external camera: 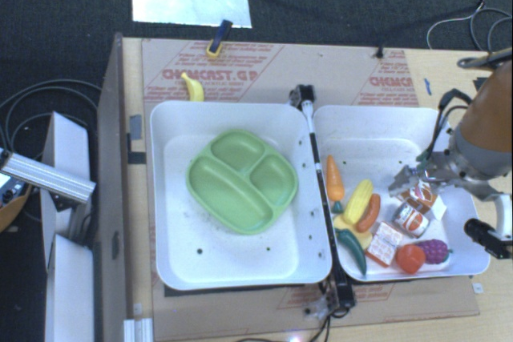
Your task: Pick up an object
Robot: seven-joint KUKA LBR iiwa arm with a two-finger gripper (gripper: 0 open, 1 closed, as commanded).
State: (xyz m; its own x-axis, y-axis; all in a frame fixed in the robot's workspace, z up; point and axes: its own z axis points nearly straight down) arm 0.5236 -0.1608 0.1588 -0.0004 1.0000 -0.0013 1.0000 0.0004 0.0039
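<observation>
The thing nearest my reach is the small red-and-white carton, lying tilted in the right bin, right of centre in the frame, with a second like it, a little can or carton, just below and touching it. I judge both to be light, hollow toy packaging: stiff enough to pinch, with smooth faces that may slip, so I would close across the flat sides, not the corners.

My gripper sits just above the upper carton, at its upper left edge. Whether my fingers are spread or closed I cannot tell from here, and nothing visibly sits between them.

Outward from there, the toy food crowds the lower part of the same bin: a corn cob beside a sausage, a carrot by the dividing wall, a green pepper, a red-and-white box, a tomato and purple grapes. All probably hard, slick plastic, and rounded ones will roll away.

The left bin holds a green divided plate. A banana lies on the board above it.
</observation>
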